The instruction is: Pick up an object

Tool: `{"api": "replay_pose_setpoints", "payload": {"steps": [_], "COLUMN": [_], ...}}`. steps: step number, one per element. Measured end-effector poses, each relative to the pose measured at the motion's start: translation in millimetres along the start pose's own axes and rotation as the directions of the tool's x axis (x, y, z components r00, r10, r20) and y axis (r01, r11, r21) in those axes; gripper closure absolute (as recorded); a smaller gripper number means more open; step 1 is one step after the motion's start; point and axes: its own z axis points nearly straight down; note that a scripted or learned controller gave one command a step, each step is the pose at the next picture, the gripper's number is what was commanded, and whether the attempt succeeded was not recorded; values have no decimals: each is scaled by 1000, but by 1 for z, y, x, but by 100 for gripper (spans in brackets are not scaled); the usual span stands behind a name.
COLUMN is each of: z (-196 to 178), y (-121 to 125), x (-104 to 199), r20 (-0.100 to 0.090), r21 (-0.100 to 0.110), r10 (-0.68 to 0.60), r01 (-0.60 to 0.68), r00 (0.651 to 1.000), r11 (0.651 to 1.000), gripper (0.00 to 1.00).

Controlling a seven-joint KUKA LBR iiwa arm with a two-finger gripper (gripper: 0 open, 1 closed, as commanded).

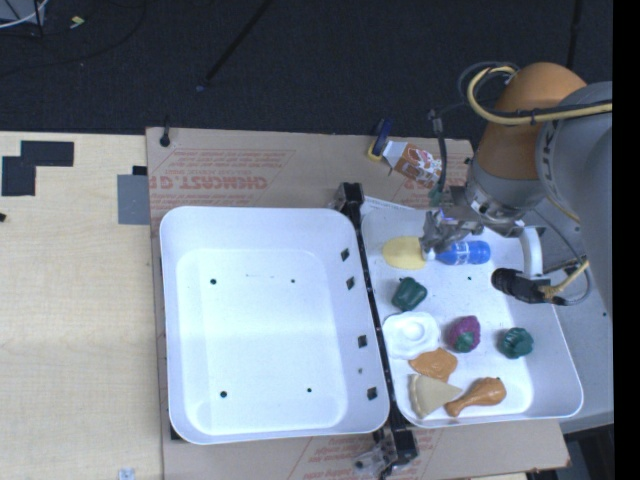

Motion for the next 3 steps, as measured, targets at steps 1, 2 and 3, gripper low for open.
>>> {"api": "replay_pose_setpoints", "payload": {"steps": [1, 2, 3], "z": [23, 80, 77], "y": [-14, -51, -100], "x": [-53, -41, -41], "r20": [0, -2, -3], "r21": [6, 7, 6], "r10": [2, -1, 0], "r01": [-2, 1, 0], "r00": [1000, 1000, 1000], "r11": [1000, 1000, 1000], "gripper": [100, 100, 100]}}
